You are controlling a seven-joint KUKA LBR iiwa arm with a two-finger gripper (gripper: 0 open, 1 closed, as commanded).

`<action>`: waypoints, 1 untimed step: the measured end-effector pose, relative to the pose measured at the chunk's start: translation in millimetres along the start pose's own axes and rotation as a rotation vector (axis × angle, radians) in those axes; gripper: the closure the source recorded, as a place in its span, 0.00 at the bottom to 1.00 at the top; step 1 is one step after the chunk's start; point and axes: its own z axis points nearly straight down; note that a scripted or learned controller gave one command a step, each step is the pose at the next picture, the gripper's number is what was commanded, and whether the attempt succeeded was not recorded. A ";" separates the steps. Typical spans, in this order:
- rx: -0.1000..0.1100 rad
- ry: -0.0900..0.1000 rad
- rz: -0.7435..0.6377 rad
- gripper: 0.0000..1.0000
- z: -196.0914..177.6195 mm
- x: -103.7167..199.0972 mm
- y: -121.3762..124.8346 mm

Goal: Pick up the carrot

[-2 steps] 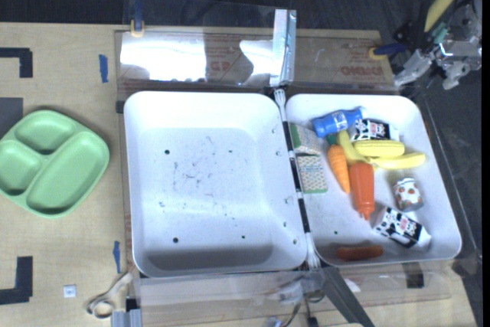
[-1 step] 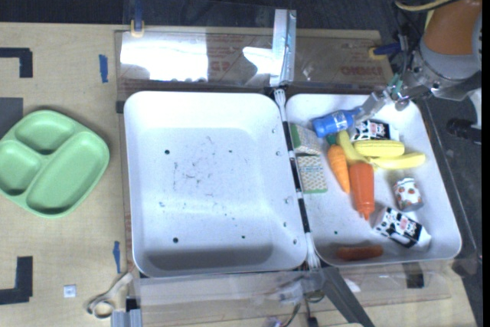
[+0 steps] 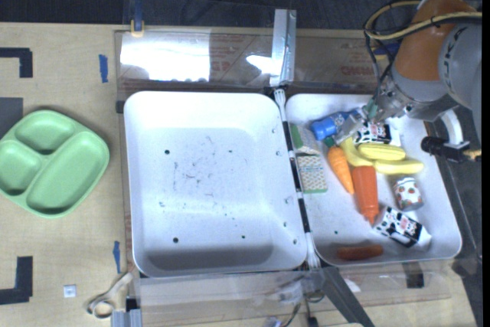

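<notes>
Lying in the right bin, the carrot sits near that bin's left wall, tip pointing down the view, touching the upper end of an orange-red tube-like item just to its right. No brand name or legible writing can be made out on any item; print is too small and blurred to read. Left of the carrot, against the wall, stands a small packet with a fine checked pattern. Above the carrot lies a blue item. To the carrot's right, a yellow banana-like piece lies across the bin, and above it a black-and-white patterned carton. A second black-and-white carton rests lower right of the carrot, with a small round patterned object between it and the banana piece. A reddish sausage-shaped item lies along the near wall, below the carrot.

The gripper hangs above and right of the carrot, over the upper carton, well apart from the carrot. Finger state: cannot tell. Nothing is seen held.

The left bin adjoins the carrot's bin. Far left of the carrot, a green divided plate sits on the bench.
</notes>
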 end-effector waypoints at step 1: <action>-0.010 -0.002 -0.192 0.00 -84.7 41.1 -10.4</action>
